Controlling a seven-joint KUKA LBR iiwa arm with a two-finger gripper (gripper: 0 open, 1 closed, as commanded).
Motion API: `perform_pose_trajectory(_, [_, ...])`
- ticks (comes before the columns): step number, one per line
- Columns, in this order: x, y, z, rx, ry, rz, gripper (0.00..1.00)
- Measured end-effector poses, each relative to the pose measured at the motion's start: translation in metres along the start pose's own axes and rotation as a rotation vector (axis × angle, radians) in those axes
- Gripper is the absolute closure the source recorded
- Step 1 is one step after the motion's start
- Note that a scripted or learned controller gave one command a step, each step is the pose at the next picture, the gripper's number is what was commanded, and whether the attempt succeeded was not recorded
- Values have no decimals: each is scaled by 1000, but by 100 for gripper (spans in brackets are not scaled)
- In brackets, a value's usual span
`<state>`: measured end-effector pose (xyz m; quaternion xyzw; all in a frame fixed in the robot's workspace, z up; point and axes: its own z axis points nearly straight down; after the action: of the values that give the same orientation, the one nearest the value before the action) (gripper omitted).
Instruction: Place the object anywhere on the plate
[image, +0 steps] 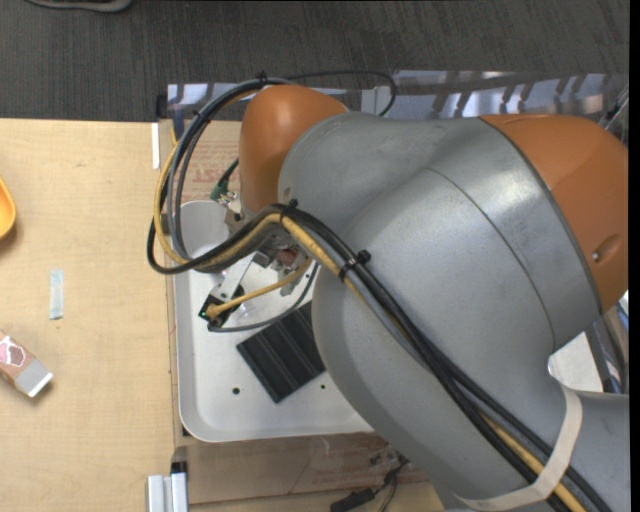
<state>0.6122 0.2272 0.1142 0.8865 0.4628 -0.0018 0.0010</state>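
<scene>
The grey arm with its orange band (290, 130) covers most of the view and reaches down into the left white bin (205, 400). The gripper (272, 262) sits low over the bin's middle, largely hidden behind black and yellow cables (215, 262). Beneath it lies a white plate (200, 228), of which I see the left rim and a lower edge. A small reddish patch (290, 257) shows at the gripper; I cannot tell what it is. A black ribbed block (283, 358) lies flat on the bin floor just below the plate.
Left of the bin the wooden bench top (90, 200) carries an orange item (5, 212) at the edge of the view, a small grey strip (56, 295) and a pink-and-white packet (22, 366). The right bin is hidden by the arm.
</scene>
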Motion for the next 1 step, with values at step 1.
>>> perform_pose_trajectory(1, [-25, -36, -117, 0, 0, 255, 0])
